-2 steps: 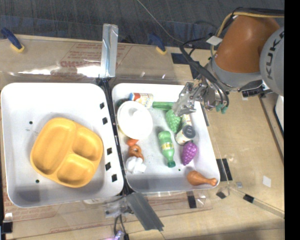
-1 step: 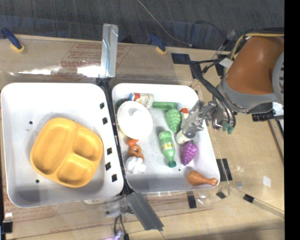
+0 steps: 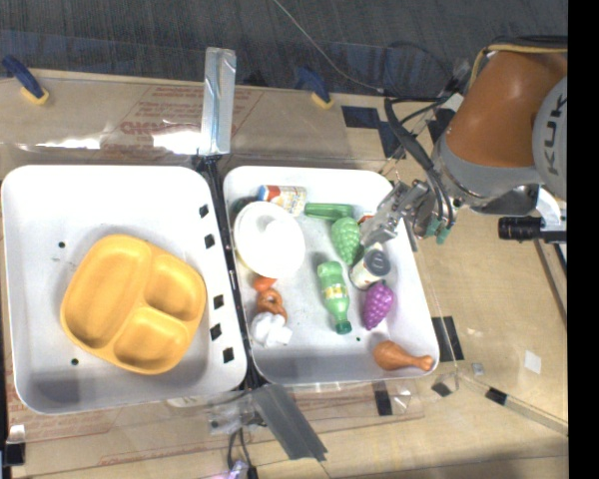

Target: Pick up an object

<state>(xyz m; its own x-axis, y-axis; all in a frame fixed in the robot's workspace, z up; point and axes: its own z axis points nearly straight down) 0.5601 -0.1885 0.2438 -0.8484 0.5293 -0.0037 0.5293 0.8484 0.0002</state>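
Toy grapes (image 3: 376, 304), purple, lie near the right wall of the right bin (image 3: 419, 317), just below the gripper (image 3: 376, 239), whose fingers reach down over a small round grey-and-white object (image 3: 370, 266); whether they are parted is unclear.

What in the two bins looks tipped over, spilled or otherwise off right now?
Nothing looks spilled or broken. The green plastic bottle lies on its side in the right white bin, among loose toy food. The yellow divided plate sits askew in the left white bin.
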